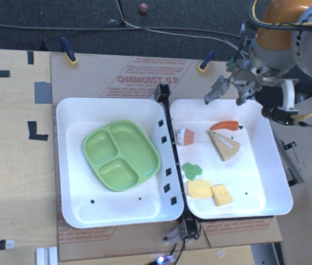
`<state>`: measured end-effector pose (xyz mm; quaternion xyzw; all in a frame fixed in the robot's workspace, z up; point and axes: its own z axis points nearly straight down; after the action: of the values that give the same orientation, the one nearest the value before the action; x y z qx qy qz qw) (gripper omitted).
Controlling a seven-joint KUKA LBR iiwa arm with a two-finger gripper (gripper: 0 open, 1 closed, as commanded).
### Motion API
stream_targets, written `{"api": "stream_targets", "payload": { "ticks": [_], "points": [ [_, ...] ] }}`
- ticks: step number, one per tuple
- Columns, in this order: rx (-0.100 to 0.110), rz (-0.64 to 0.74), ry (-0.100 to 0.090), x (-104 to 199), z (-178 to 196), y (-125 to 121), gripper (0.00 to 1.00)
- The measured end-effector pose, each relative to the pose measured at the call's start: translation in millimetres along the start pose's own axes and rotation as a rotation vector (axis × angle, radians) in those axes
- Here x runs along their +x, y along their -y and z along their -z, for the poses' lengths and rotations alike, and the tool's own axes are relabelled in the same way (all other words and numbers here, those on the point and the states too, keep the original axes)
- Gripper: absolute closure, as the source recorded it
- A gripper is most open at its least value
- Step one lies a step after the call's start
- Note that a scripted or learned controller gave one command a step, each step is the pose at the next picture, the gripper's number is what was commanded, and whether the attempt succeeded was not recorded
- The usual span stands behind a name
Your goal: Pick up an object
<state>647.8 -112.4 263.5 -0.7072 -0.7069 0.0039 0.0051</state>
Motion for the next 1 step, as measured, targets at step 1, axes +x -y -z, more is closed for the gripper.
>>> {"api": "stream_targets", "payload": {
  "ticks": [1],
  "points": [
    [-0.011, 0.002, 0.001, 0.1, 6.9, -1.9, 0.00]
  ]
}}
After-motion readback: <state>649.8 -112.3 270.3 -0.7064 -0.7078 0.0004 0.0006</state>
